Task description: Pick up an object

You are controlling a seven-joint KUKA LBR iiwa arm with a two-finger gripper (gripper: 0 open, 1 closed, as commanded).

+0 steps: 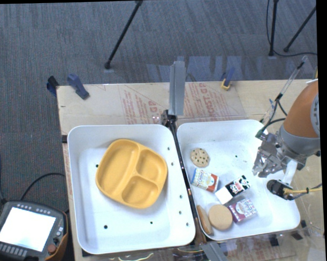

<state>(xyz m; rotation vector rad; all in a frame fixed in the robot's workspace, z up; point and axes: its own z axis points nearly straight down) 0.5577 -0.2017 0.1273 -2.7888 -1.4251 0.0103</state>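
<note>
The right bin (228,136) holds a round chocolate-chip cookie (200,157), a small white and orange carton (204,180), a black and white carton (233,188), a maroon packet (243,208), a tan round bun (220,217) and a brown hot-dog-shaped piece (203,219). My gripper (264,170) hangs over the right side of this bin, to the right of the black and white carton and apart from it. Nothing shows between its fingers.
The left bin (86,210) holds a yellow divided plate (132,173). A metal post (177,89) rises between the bins at the back. Blue and yellow clamps sit on the bench's far edge. A teach pendant (29,232) lies at the lower left.
</note>
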